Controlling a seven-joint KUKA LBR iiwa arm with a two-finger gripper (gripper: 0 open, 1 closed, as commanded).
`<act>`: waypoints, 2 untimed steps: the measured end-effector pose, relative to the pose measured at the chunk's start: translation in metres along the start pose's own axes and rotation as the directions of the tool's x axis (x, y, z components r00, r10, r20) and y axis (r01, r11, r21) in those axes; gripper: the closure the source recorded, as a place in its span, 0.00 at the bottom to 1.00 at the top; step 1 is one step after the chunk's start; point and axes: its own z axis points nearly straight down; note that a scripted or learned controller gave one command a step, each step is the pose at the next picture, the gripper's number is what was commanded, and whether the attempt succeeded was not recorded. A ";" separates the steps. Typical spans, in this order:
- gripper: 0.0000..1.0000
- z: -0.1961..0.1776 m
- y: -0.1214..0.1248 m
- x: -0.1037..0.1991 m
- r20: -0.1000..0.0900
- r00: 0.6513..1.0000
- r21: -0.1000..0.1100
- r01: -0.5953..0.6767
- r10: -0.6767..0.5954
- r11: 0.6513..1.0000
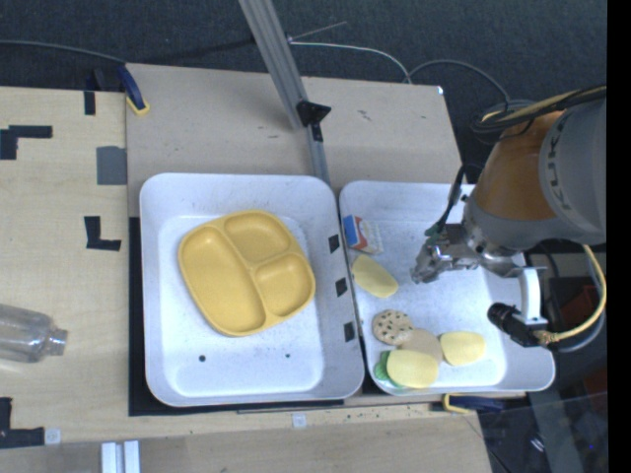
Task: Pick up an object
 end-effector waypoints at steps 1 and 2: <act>1.00 -0.043 0.050 0.065 -0.002 1.000 -0.012 0.009 -0.009 1.000; 1.00 -0.041 0.095 0.155 -0.003 1.000 -0.009 0.009 -0.009 1.000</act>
